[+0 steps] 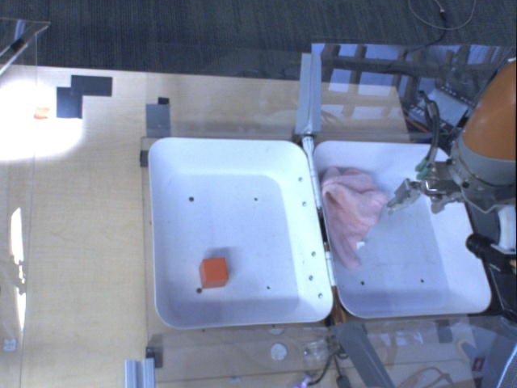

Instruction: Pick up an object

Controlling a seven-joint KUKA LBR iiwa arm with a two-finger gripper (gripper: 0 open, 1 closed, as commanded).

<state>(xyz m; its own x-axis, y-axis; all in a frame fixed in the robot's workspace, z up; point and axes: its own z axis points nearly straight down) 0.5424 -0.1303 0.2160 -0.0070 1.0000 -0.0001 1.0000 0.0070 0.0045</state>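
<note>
A crumpled pink cloth (350, 210) lies against the left wall of the right bin (420, 293). My gripper (401, 195) hangs over that bin, just right of the cloth's upper edge and very close to it. Nothing shows as held by it. Behind it the arm, with its orange band (494, 124), comes in from the right. A small orange cube (214, 272) rests on the floor of the left bin (234, 168), toward its front left, far from the gripper.
The two bins meet at a narrow divider (319, 225) beside the cloth. A grey post (307, 95) stands behind the bins. Cables and frame parts crowd the back right. Tan bench surface (73, 241) spreads to the left.
</note>
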